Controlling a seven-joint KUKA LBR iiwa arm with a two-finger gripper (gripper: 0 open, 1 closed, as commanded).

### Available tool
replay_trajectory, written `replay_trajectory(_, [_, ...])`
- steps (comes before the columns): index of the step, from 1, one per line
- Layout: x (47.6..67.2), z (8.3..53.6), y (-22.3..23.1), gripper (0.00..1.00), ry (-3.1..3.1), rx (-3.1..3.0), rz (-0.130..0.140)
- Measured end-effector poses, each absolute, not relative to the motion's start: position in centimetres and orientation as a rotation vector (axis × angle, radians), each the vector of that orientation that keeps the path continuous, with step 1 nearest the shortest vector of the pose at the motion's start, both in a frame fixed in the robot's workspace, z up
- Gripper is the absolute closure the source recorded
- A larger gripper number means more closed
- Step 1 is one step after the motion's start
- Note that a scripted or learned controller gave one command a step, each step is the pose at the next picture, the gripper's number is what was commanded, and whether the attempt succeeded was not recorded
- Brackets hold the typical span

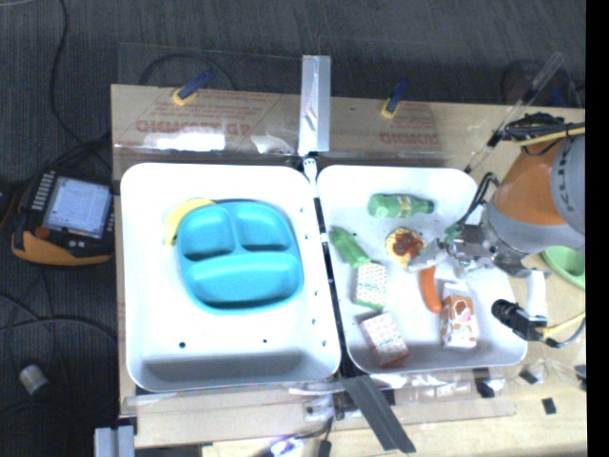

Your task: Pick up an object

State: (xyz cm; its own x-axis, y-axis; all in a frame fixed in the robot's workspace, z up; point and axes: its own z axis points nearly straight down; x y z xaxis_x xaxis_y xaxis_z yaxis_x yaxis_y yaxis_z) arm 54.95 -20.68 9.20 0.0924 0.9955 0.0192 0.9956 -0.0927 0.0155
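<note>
Camera view: bench on dark carpet; gripper over right bin, grip state unclear.

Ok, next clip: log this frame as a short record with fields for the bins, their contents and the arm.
left bin: blue divided tray, upside down, over a yellow item
right bin: green bottle, small green item, round red and yellow piece, orange item, three small cartons
arm: over the right bin's right edge
gripper: finger state unclear, nothing seen held
</note>
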Motion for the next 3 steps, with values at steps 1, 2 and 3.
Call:
replay_trajectory(1, [54.9, 9.2, -20.7, 0.00, -2.115, -2.321, -0.038])
replay_trajectory(2, [55.1, 9.1, -15.8, 0.00, -2.399, -2.050, -0.005])
replay_trajectory(3, [55.0, 10.0, -15.6, 1.00, -2.395, -2.048, -0.008])
